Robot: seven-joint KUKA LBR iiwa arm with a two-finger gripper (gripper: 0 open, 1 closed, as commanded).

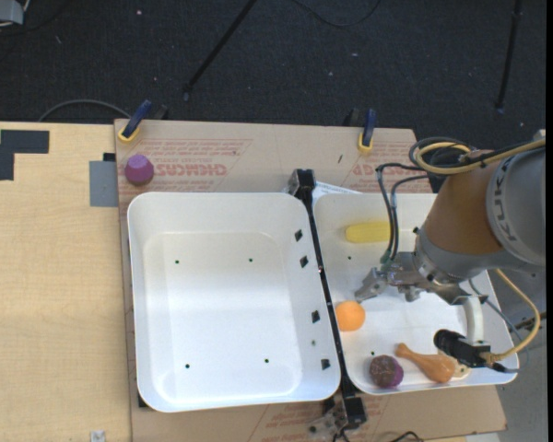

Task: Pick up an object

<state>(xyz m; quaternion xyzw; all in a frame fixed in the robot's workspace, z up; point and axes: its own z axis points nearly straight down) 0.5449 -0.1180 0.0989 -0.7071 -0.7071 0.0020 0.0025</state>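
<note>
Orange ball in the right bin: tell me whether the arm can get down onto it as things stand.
Probably yes. The orange ball sits alone on bare bin floor near the divider, nothing on top of it, with the claw already close by. The nearby bin wall may crowd a grasp from that side.

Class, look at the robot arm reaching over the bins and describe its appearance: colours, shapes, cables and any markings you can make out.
The arm is a thick, rounded cylinder, grey on the upper section with a broad orange band below it. Part of a dark lettered marking shows on the grey casing. Black and yellow cables loop beside it, and more trail down its far side. At the wrist sits a grey metal gripper, too small to make out in detail.
</note>
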